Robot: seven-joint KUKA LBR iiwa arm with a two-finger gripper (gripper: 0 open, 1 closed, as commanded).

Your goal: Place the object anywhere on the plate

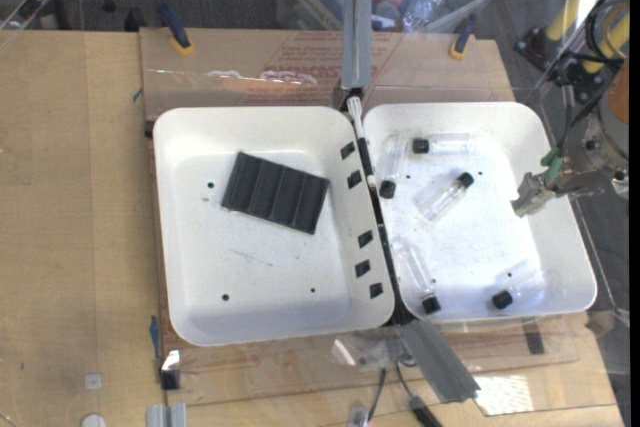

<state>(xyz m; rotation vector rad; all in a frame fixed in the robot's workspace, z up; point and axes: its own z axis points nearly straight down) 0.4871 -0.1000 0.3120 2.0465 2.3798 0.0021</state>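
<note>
Camera view: looking down at a slant on my two white bins, left bin (190, 310) and right bin (560, 245), split by a divider (362, 205) with black clips.
My gripper (530, 195): poised over the right bin's right edge, apart from everything in it — whether it is wide or narrow I cannot tell, and nothing shows in it.
Objects: clear vials with black caps, scattered in the right bin — one near the far edge (440, 145), one at the middle (445, 193), one by the divider (385, 170), one toward the near edge (415, 275), and a black cap near the near right corner (501, 299).
Plate: a dark ribbed rectangle (275, 192) lying tilted in the left bin, toward its far edge — bare, so I judge no vial placed yet.
Why so: I judge the right bin is the supply and the left the target, so I start over the vials.
</note>
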